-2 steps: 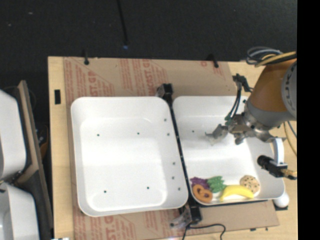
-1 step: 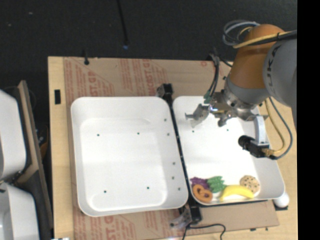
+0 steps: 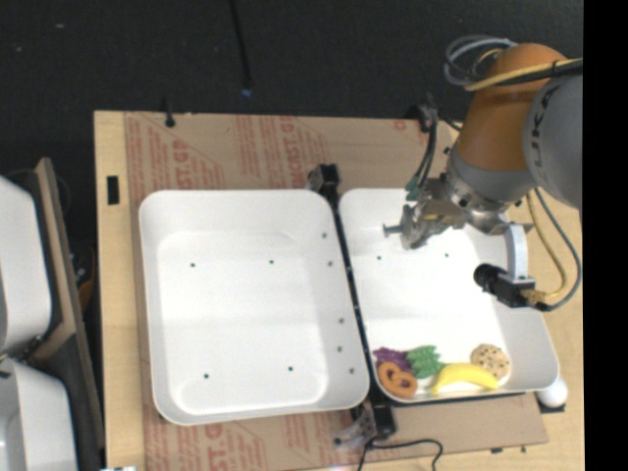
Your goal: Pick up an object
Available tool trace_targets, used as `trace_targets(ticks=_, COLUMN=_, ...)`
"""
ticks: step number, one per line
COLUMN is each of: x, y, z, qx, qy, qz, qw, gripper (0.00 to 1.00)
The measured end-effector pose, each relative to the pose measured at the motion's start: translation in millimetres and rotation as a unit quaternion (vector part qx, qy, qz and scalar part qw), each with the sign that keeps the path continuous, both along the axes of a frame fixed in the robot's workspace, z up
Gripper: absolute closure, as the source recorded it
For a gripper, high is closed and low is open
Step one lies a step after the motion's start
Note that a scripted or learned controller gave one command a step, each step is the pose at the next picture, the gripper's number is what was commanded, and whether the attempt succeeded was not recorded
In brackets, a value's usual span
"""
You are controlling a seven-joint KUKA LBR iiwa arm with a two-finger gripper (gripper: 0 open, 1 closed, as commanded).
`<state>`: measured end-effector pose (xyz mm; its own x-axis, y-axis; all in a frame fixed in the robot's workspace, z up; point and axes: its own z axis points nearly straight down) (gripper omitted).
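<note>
Several small toy foods lie along the near edge of the right bin (image 3: 392, 292): a purple grape bunch (image 3: 390, 358), an orange piece (image 3: 397, 381), a green leafy piece (image 3: 426, 360), a yellow banana (image 3: 463, 378) and a tan cookie (image 3: 491, 361). My gripper (image 3: 414, 229) hangs over the far part of the right bin, well away from the toys, with nothing seen between its fingers. The fingers are small and dark against the bin.
The left bin (image 3: 245, 302) sits beside the right one on a cardboard-covered bench (image 3: 216, 150). A black clip (image 3: 322, 177) stands at the far junction of the bins. Cables loop from the arm at the right.
</note>
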<state>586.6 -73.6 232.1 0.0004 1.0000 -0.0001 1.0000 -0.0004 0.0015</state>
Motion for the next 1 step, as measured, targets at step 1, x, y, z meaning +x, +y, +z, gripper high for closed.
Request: trace_targets(ticks=1, x=-17.1, y=-18.6, z=86.4, qx=-0.0004, qy=-0.004, qz=0.013, qw=0.9999, gripper=1.0)
